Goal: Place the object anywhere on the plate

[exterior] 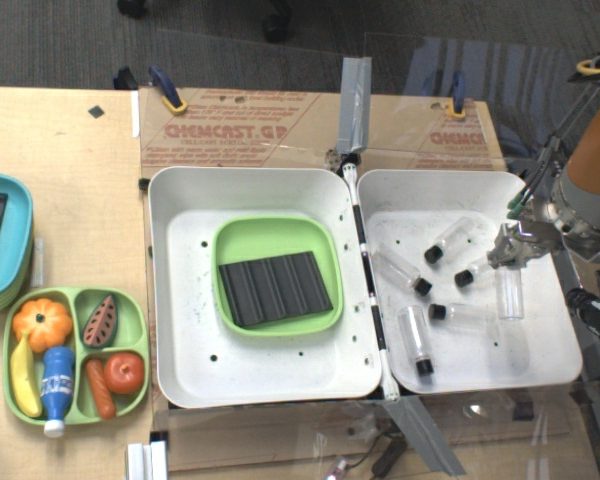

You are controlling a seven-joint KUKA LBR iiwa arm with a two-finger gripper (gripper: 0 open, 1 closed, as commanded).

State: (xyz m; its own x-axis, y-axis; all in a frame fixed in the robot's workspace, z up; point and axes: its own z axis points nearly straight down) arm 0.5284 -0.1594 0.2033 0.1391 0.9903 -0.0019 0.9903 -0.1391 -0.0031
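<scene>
Tool (507,253) at right bin's (540,368) right edge, grip state can't tell. Clear vials (415,340) scattered in right bin. Green plate (277,238) with dark ridged slab (276,288) centered in left bin (180,268).

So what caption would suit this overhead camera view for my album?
Robot arm's pincer over clear vials in the right bin; green plate with dark ridged pad waits in the left bin.

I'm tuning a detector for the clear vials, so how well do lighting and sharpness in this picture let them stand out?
Camera view: light is even and soft, with faint shadows; the clear vials nearly vanish against the right bin, their black caps showing best; the end effector looks slightly blurred; the green plate and its dark ridged mat are crisp.
</scene>
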